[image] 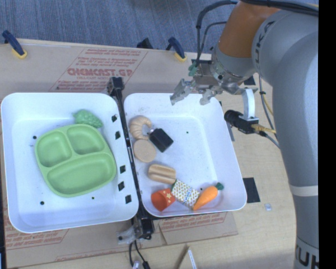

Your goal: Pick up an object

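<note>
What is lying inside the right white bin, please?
Inside the right bin: a curled pastry, a black block, a tan disc, a bread roll, a red piece, a patterned packet and a carrot. What lies beneath them is covered.

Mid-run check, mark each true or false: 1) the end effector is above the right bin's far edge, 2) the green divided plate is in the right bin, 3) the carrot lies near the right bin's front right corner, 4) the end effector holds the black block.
1) True: the end effector hangs over the right bin's far rim.
2) False: the green divided plate lies in the left bin.
3) True: the carrot lies there.
4) False: the black block lies on the bin floor.
</note>
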Available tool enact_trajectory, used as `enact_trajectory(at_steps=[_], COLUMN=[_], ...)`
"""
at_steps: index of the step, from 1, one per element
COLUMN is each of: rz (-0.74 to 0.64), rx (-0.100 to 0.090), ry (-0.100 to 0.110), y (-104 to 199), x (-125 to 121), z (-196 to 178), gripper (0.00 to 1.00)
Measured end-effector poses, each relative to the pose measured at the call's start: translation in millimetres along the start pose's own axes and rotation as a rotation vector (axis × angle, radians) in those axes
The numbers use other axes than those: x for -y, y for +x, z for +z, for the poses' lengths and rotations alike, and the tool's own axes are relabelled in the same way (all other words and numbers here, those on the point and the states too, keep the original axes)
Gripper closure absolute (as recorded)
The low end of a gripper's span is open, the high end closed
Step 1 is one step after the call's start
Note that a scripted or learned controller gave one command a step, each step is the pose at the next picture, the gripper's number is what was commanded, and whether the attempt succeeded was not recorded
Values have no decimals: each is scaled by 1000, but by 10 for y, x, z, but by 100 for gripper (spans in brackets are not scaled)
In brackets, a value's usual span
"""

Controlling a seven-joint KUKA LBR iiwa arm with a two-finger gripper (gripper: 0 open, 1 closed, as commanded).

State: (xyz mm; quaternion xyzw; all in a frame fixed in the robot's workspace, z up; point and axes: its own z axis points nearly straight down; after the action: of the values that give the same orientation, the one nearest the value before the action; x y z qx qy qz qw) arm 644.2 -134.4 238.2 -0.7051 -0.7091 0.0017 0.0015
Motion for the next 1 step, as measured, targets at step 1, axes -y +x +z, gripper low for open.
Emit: enact_trajectory(at_steps=[1], rz=[0], rx=[-1], ry=[3], y=[277], x=[658], z=[777], gripper=[0])
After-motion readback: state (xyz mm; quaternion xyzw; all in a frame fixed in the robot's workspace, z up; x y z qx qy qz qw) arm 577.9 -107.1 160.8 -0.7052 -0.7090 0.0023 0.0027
